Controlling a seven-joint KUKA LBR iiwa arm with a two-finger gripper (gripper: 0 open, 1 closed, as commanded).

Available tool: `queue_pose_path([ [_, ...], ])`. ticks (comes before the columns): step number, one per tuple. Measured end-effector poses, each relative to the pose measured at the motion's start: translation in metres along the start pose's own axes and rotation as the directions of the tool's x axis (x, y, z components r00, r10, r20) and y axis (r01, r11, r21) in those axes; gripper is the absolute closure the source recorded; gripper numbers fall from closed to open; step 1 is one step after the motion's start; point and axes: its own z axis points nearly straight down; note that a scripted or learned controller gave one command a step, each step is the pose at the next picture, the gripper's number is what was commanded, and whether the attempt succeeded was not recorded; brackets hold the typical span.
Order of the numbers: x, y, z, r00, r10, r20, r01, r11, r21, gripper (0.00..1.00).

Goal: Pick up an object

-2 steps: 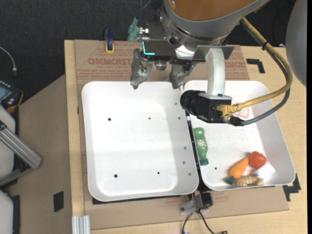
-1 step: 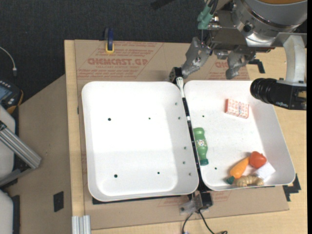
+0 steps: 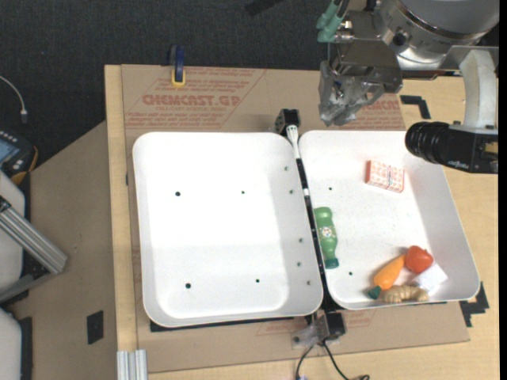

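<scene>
Hovering gripper [image 3: 346, 111] above right bin [image 3: 444, 212]; finger state unclear.
Green bottle [image 3: 325, 236] looks light, slippery: grasp its body.

The bench top is a brown cardboard sheet [image 3: 198, 93] printed with red lettering, lying on a dark carpet [image 3: 119, 14]. At twelve o'clock on its far edge sits a blue-and-yellow clamp [image 3: 177, 66]. A black clip [image 3: 287, 121] joins the bins at twelve o'clock, another [image 3: 331, 324] at six. An aluminium rail [image 3: 28, 232] lies at nine o'clock.
</scene>
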Motion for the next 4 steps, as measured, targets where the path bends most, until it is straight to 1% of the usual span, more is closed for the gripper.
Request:
queue_pose_path([
  [1, 0.010, -0.003, 0.147, 1.000, 0.001, 0.006, -0.001, 1.000, 0.022, 1.00],
  [2, -0.005, -0.005, 0.331, 1.000, 0.003, 0.005, -0.003, 1.000, 0.021, 1.00],
  [3, 0.039, -0.002, 0.351, 1.000, -0.003, 0.001, 0.003, 1.000, 0.012, 1.00],
  [4, 0.059, 0.030, 0.466, 1.000, 0.000, 0.000, 0.000, 1.000, 0.003, 1.00],
])
